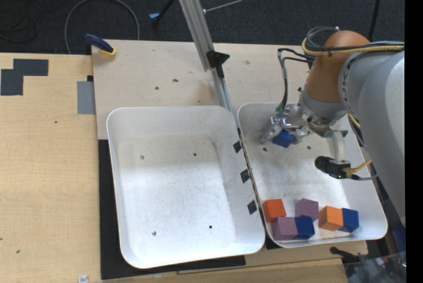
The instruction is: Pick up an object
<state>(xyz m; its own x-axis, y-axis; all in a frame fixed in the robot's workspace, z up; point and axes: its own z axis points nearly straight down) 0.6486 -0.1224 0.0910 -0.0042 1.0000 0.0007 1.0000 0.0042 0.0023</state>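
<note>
The hand (283, 130) hangs over the right bin's (370, 227) far end, fingers closed on a blue cube (283, 139), well away from the blocks at the near edge.

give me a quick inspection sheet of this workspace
surface: wooden bench bearing two shallow white bins, the left bin and the right bin, side by side
job's things: small blue block at the gripper, in the upper part of the right bin; along that bin's near edge an orange block, two purple blocks, a blue block, another orange block and another blue block
clutter: blue clamp at the bench's far left corner
gripper: gripper low over the right bin with the small blue block between its fingers
cables: cables looped along the wrist; cable loop on the floor
surroundings: slanted metal rail, dark floor
</note>
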